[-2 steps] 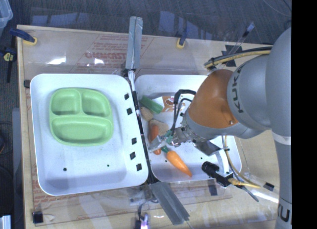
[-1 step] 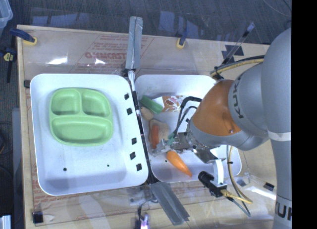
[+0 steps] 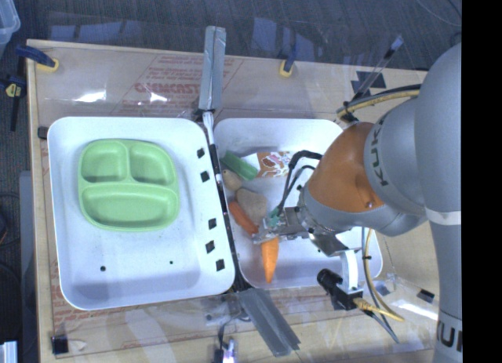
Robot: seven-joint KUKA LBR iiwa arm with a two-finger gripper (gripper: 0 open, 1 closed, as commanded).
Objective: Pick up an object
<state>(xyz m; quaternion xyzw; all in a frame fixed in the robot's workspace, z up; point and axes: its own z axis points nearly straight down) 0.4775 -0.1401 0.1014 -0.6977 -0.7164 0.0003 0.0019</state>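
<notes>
Several small items lie in the right bin (image 3: 314,130): a green piece (image 3: 239,165), a printed orange-and-white packet (image 3: 273,162), a beige lump (image 3: 251,201), an orange carrot-like piece (image 3: 243,217) and a second orange carrot (image 3: 269,259) near the front wall. My gripper (image 3: 276,224) reaches down into this bin from the right, under the orange-banded wrist (image 3: 345,177). Its tip sits just above the top end of the front carrot and next to the beige lump. The arm hides the right half of the bin.
The left bin (image 3: 70,275) holds a green divided plate (image 3: 125,183) at its upper left. A metal divider with black clips (image 3: 212,220) runs between the bins. Cables and a black fitting (image 3: 341,289) hang by the right bin's front corner.
</notes>
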